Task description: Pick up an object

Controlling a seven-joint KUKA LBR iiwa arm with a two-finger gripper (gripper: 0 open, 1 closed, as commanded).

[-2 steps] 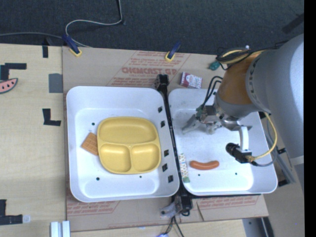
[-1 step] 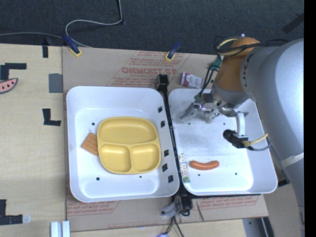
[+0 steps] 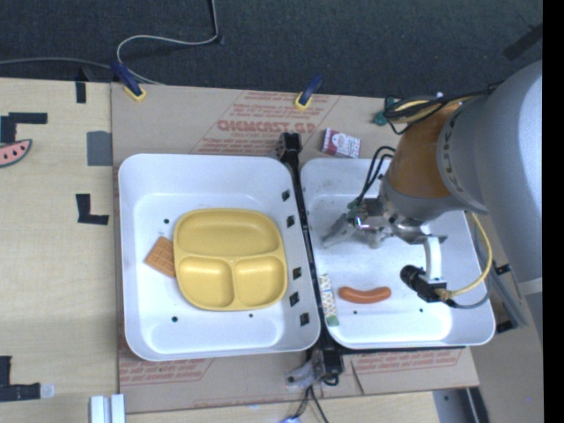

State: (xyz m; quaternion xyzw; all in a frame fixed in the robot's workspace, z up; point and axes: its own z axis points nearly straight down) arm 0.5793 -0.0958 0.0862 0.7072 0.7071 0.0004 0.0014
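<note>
Approach step: gripper (image 3: pixel 339 229) low in right bin (image 3: pixel 458 329), jaws spread, gripping nothing. Sausage (image 3: pixel 364 294) lies nearby; next needs repositioning over it.

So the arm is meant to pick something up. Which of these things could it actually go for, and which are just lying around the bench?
Could be picked:
hot dog toy, right bin
yellow divided plate, left bin
tan cracker-like piece tucked beside the plate
The gripper hangs over the right bin.

Just lying about:
small red packet on the cardboard
yellow-and-blue clamps
cable
</note>
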